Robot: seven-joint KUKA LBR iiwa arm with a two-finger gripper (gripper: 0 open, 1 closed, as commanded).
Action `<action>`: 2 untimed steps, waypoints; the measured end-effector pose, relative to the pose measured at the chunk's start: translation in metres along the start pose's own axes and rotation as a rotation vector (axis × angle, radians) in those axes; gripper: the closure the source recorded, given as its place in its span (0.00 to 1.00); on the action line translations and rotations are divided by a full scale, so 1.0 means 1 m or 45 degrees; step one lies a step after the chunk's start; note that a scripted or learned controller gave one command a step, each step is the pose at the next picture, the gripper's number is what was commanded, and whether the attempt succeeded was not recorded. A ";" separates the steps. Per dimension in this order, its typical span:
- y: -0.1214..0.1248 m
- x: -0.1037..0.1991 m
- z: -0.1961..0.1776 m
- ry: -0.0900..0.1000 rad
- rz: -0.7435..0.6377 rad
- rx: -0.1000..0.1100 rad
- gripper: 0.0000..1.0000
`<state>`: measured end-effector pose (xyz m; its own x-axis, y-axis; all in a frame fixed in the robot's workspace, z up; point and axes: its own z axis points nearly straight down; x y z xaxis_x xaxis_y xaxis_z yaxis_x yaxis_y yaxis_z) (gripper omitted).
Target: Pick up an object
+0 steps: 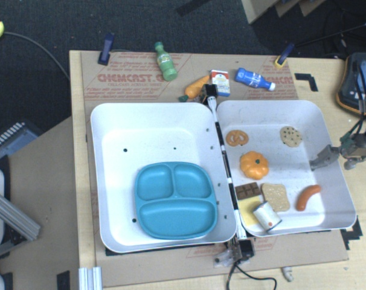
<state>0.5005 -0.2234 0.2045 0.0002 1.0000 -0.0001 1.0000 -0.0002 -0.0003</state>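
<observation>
Grey metal, the gripper hangs over the right edge of the right bin; whether it is open or closed cannot be told. Nearest it, an orange-red sausage lies by the bin's right edge, long axis slanting up toward that edge. Further in sit a cookie, a pretzel, an orange pumpkin, a chocolate bar, a cracker and a white can. The left bin holds a blue divided plate near its front edge.

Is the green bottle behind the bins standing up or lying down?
Lying down. The green bottle rests on its side on the bench behind the left bin, with its cap pointing away from the bins.
</observation>
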 end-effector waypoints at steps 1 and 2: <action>0.007 0.006 0.107 0.001 0.000 0.002 0.00; -0.020 0.024 0.118 -0.003 0.001 -0.007 0.00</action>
<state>0.4807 -0.1990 0.0868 0.0009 1.0000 -0.0022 1.0000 -0.0008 0.0053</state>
